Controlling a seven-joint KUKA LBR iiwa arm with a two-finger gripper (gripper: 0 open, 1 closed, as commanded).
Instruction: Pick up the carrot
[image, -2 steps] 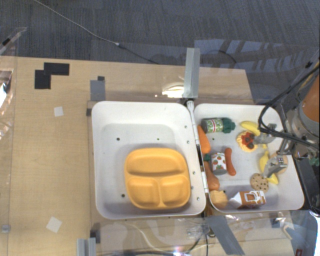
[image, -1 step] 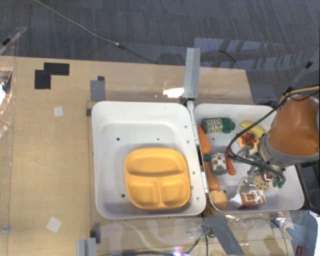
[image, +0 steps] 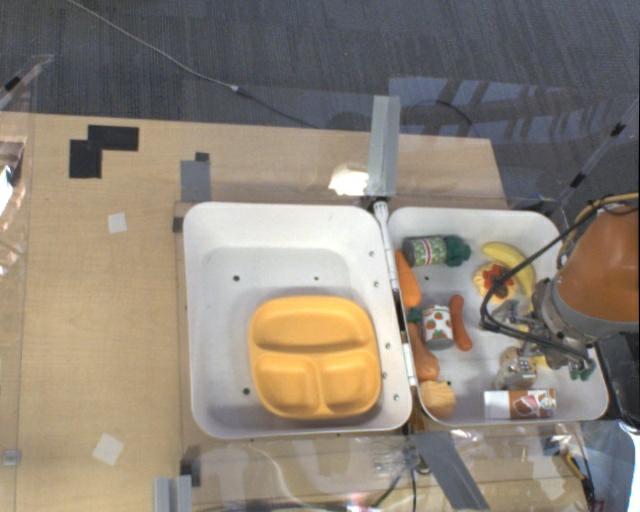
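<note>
The carrot (image: 407, 281) is a slim orange piece lying lengthwise against the left wall of the right bin (image: 470, 216), near its far end. The arm comes in from the right, its orange band (image: 603, 272) over the bin's right side. My gripper (image: 520, 366) hangs low over the near right part of that bin, just above a small can (image: 521, 403). It is well to the right of the carrot and nearer the front, and it is not touching the carrot.
The right bin also holds a green bottle (image: 438, 250), a banana (image: 506, 264), a small carton (image: 437, 325), a red sausage (image: 461, 323), a brown stick (image: 425, 356) and a bread roll (image: 438, 399). A yellow divided plate (image: 314, 355) lies in the left bin (image: 270, 235).
</note>
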